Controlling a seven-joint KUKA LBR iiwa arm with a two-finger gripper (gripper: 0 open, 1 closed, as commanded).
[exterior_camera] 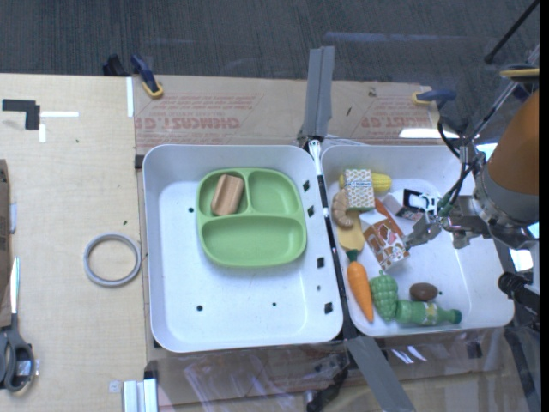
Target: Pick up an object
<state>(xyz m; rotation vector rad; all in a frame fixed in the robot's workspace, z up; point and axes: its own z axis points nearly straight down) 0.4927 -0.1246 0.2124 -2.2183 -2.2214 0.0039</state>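
Right now I see the gripper [422,228] reaching low over the right bin [480,307], fingers parted around nothing. Cardboard [223,114] backs both bins.

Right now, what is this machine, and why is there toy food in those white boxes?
It's a robot arm, seen from a camera above the bench. It reaches in from the right, and its gripper, like a two-finger hand, practises picking things up. It hangs over the right bin, near a snack packet; I can't tell if it holds anything. That bin also has a carrot, a green bottle and corn. The left bin holds a green plate with a toy sausage.
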